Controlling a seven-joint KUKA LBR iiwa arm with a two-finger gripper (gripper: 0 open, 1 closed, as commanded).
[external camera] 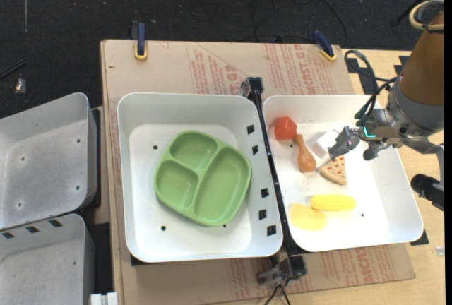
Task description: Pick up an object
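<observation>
A: We start at the gripper [343,147], low over the right bin [402,226] with its two fingers spread apart and nothing between them. It hangs just above the pizza slice [334,171], which lies at six o'clock from the fingertips and looks close enough to be the target. A small white piece [328,140] sits at about nine o'clock of the gripper; we cannot tell what it is.

B: And beyond that?

A: At nine o'clock of the pizza slice lies a tan drumstick [304,154], and at eleven o'clock of the drumstick a red tomato-like toy [284,128] sits near the bin's far left corner. At six o'clock of the slice an ear of corn [332,203] rests against a flat yellow piece [308,218]. We judge the toys are scattered loosely so any one can be taken singly.

B: The other side?

A: The left bin [134,176] holds a green divided plate [203,177], well apart from the arm [424,92], which reaches in from three o'clock, wrist tilted down toward the toys.

B: Progress?

A: We judge the pick not yet made: nothing is lifted, and the fingers need to drop around the slice, a flat thing that may slip.
</observation>
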